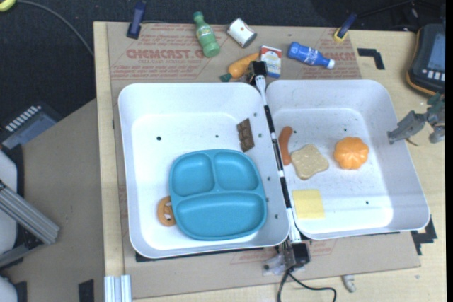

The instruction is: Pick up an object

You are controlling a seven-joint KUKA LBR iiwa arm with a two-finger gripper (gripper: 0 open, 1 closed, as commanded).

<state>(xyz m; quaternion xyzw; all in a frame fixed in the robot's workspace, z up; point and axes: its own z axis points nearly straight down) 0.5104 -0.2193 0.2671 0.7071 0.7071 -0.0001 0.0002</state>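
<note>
The yellow cheese slice (308,204) lies nearest, by the front edge of the right bin (396,217), with the toast (310,160), sausage (285,144) and orange pumpkin (352,153) behind it. The pumpkin is judged the best target, to be approached from above, centred. The gripper (403,128) is seen at the bin's right rim, touching nothing; its opening cannot be told.

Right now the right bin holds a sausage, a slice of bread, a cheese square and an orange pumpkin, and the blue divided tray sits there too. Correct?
Not quite. The camera view shows the blue divided tray in the left bin, not the right bin. The sausage, bread slice, cheese square and orange pumpkin are as you say.
</note>
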